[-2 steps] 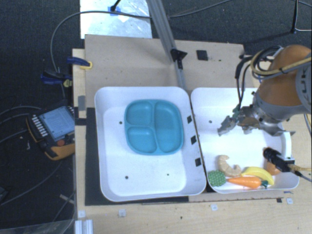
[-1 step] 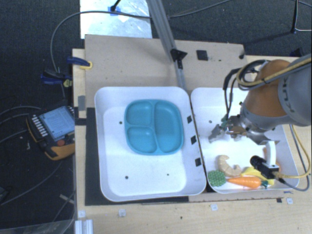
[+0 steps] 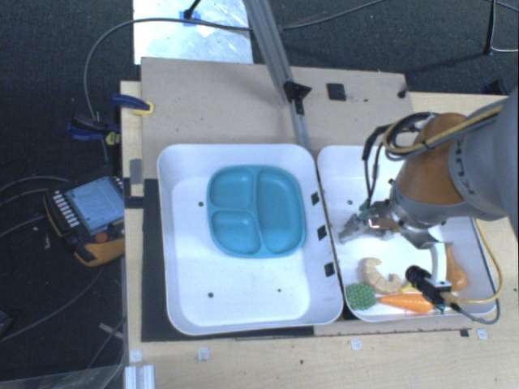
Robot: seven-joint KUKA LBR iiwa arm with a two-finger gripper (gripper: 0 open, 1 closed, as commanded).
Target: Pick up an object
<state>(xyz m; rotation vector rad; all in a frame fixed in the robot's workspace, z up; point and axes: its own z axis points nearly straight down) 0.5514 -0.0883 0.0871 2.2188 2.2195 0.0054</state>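
Beige and curved, the shrimp-like toy [image 3: 379, 274] lies just below your gripper [image 3: 357, 227] in the right bin [image 3: 340, 177], its long axis running sideways toward the arm's side, while I cannot tell how the gripper is set, so drop nearly straight down.

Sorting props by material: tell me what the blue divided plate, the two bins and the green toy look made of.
Blue plate: probably moulded plastic, matte, uniform colour, soft rounded compartment ridges.
Left bin and right bin: likely thin formed plastic, smooth white with rounded corners and a slight sheen.
Green toy: bumpy, dull surface, perhaps plastic or rubber; too small to tell.
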